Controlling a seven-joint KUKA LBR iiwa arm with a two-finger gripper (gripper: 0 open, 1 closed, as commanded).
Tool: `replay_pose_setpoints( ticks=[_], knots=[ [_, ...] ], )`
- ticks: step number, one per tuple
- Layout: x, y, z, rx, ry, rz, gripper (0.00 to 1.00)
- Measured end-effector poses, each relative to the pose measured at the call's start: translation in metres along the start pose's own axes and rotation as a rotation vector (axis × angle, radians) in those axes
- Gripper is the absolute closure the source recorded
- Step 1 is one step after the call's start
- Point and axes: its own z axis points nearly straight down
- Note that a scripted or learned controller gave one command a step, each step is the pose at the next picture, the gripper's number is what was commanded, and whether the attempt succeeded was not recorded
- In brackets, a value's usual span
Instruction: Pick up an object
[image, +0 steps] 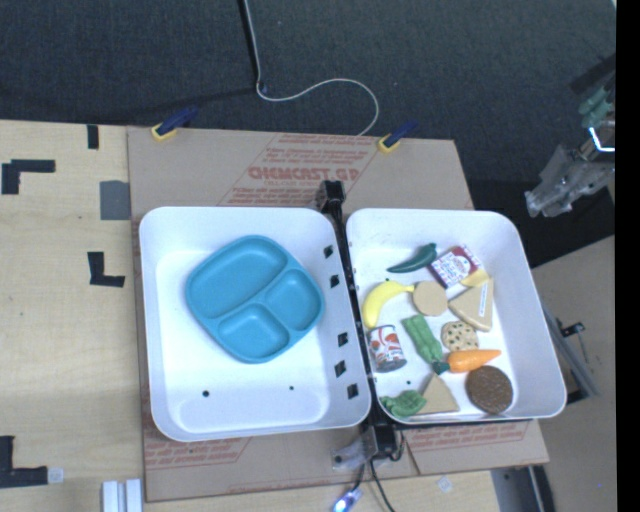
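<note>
White plastic makes up both shallow bins, which sit side by side on a sheet of cardboard (290, 170) on the bench. From where I stand, the left bin (170, 400) holds a blue divided tray (255, 298), lying at a slant with its three compartments bare. The right bin (535, 330) is crowded with toy food. A yellow banana (383, 298) curves near the bin's left wall, with a small red and white can (387, 346) just below it. A dark green pepper (412, 260) lies toward the top, beside a red packet (450, 266). A green pickle-like piece (422, 338) runs down the middle, next to a chocolate chip cookie (458, 335) and an orange carrot (472, 359). A brown round patty (490, 389) sits in the lower right corner, and a leafy green piece (404, 404) rests against the bottom edge. The gripper (560, 190) hangs well off to the right, outside the bins and over the dark floor, far from every toy; it is blurred at that edge, and I cannot tell how it is set. Nothing is in its grasp that I can see.
</note>
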Motion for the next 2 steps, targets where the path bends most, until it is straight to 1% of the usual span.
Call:
replay_pose_setpoints(
  ticks=[2],
  knots=[
    [0.121, 0.003, 0.001, 0.002, 0.0, -0.004, 1.0]
  ],
)
